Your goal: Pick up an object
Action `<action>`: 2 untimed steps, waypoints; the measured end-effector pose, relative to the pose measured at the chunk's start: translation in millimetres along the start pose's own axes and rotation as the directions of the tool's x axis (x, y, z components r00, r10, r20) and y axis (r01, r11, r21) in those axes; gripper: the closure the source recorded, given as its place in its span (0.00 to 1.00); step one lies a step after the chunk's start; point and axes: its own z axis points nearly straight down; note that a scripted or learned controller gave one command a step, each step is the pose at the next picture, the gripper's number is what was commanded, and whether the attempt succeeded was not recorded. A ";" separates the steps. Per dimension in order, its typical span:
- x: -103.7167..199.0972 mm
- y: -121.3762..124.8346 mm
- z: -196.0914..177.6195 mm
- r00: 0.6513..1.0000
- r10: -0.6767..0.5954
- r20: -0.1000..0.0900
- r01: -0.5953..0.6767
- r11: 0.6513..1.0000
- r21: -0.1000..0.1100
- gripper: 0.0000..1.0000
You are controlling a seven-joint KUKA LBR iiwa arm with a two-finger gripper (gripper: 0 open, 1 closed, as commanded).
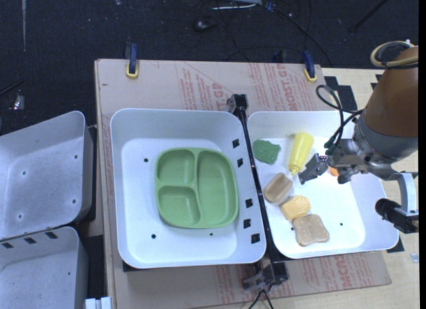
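The right bin (346,224) holds several small items: a yellow bottle (299,152), a green leaf-like piece (267,151), a tan roll (277,187), a yellow shell-shaped piece (296,206) and a toast slice (311,229). My gripper (313,169) hangs just right of the yellow bottle's lower end, above the bin floor. A small orange bit (332,171) shows close behind the fingers. I cannot make out how the fingers stand, and no object shows between them.
The left bin (133,234) carries a green divided plate (197,188). A black divider (249,168) separates the two bins. Two blue clamps (132,58) (309,64) hold the cardboard base at the back. White trays (40,168) lie at the far left.
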 end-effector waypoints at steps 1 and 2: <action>0.0 1.9 -4.1 1.000 -0.002 0.001 0.002 1.000 -0.009 0.00; 0.3 0.5 39.1 1.000 0.001 0.001 -0.001 1.000 -0.005 0.00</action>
